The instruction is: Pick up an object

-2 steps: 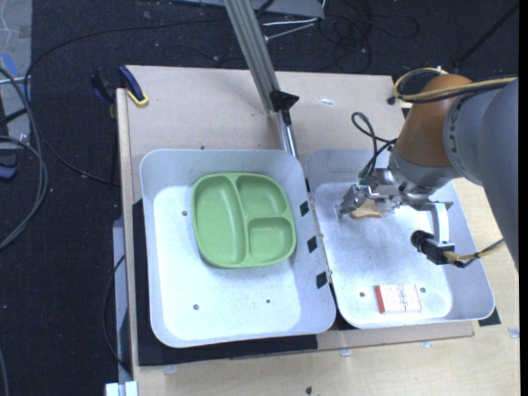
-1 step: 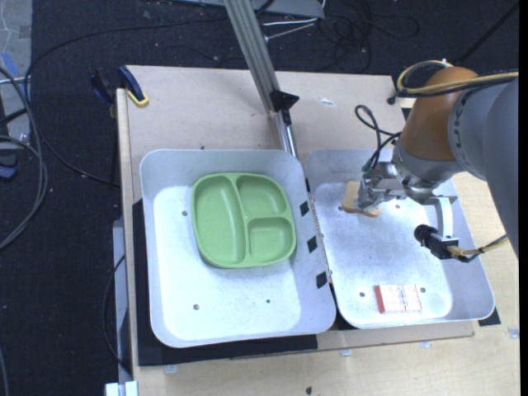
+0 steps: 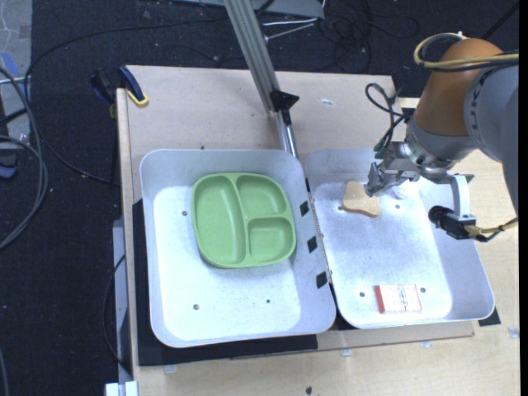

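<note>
**Hovering Low Beside the Tan Piece in the Right Bin**

Reaching in from the right with the grey arm (image 3: pixel 499 114), orange band (image 3: pixel 460 77) bulging above the wrist, and holding the gripper (image 3: pixel 381 180) low over the far left part of the right bin (image 3: pixel 412 246). Cannot tell the claw's state, spread or pressed together: too small and too dark against the white floor.

Finding the tan piece (image 3: pixel 361 201), flat and pale brown with a rounded outline, on the floor of that same bin, near its left wall and toward its far end. Placing it just beside the gripper, on the left in the view and slightly nearer the camera; touching or merely close, cannot say.

Finding also a small red and white box (image 3: pixel 398 298), flat in the near part of the right bin, well apart from the tan piece and from the gripper.

Turning to the left bin (image 3: pixel 214 304): seeing a green divided plate (image 3: pixel 219 213) with three compartments, right way up, lying from the middle toward the far end of the floor, closer to the right wall than to the left.

Seeing both bins side by side on the pale wooden bench (image 3: pixel 198 106), with a few small black clips (image 3: pixel 313 242) along the seam between them. Noting a grey metal pole (image 3: pixel 252 40) slanting across the bench's far side and ending near the far end of that seam. Noting too a small blue and yellow clamp (image 3: pixel 132 85) at the bench's far left corner.
</note>
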`<state>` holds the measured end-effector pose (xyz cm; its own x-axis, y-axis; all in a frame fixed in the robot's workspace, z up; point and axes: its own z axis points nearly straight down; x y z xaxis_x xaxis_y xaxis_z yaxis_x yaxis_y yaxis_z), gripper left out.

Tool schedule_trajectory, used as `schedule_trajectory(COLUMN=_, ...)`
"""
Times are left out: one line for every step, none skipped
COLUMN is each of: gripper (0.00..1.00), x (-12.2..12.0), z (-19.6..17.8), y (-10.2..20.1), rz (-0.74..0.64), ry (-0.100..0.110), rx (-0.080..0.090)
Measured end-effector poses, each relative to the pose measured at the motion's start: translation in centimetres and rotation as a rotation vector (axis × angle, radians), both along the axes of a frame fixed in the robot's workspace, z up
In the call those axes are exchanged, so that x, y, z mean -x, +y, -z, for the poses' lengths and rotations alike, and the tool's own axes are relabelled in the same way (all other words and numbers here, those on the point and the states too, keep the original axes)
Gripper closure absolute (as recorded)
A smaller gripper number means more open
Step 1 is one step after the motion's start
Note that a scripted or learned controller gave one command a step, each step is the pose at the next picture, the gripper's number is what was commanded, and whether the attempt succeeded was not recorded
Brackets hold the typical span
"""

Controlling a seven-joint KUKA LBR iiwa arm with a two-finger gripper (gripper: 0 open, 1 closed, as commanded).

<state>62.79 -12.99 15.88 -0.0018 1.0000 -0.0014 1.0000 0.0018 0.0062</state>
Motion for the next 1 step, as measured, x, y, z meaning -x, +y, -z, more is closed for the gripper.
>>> schedule_trajectory(gripper=1.0, x=0.79, z=-4.98, y=-0.27, rz=0.003, ry=0.0, rx=0.0)
